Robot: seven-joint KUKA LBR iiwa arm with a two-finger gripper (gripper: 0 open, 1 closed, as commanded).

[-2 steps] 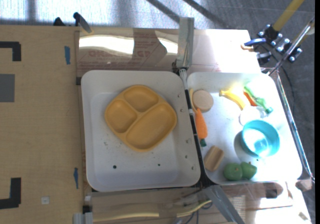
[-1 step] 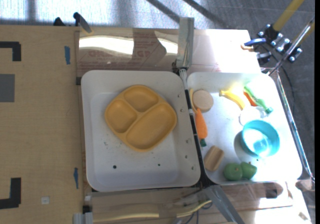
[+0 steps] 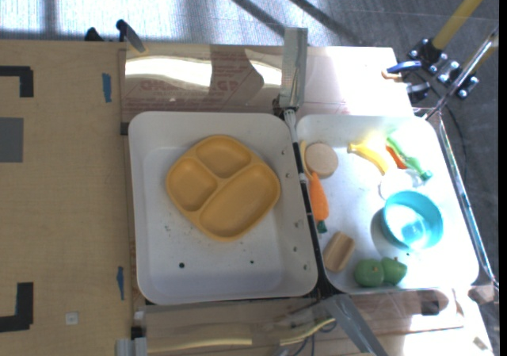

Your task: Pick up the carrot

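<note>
The carrot is an orange toy with a small green stub at its near end. It lies lengthwise along the left wall of the right bin, just below a round tan disc. Nothing touches it from above.
The right bin also holds a yellow banana, a second orange-and-green vegetable, a blue bowl, a tan bread piece and a green fruit. A yellow divided plate sits in the left bin. A clamp on a yellow pole stands at the top right.
</note>
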